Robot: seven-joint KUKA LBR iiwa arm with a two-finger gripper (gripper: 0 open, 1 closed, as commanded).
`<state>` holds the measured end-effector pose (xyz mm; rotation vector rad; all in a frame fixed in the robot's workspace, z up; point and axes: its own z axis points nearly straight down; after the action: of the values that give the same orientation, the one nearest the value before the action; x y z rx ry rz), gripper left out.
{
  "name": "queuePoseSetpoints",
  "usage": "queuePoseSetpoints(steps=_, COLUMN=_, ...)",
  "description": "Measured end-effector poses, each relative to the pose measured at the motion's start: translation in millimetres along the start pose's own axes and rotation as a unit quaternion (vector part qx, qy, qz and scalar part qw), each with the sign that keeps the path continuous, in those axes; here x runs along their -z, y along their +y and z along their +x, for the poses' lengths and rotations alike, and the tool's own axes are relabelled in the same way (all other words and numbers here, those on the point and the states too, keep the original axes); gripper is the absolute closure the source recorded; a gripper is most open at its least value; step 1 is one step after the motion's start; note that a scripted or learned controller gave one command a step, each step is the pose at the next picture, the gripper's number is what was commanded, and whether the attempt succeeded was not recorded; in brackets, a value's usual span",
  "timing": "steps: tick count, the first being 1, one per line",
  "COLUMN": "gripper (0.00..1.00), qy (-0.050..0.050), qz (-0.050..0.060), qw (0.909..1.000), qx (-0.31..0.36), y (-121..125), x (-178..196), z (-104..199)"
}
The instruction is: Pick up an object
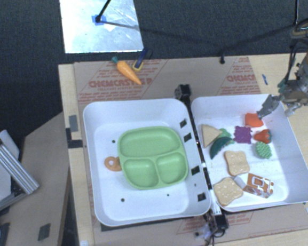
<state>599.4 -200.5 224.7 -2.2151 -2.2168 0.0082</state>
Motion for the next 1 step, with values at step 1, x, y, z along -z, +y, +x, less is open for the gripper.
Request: queuePoseSetpoints(steps=1, gripper=0.0, qy=-0.001, qz=-0.005, qw=1.0, qx=0.001, y=2.5, x=6.4, z=0.5)
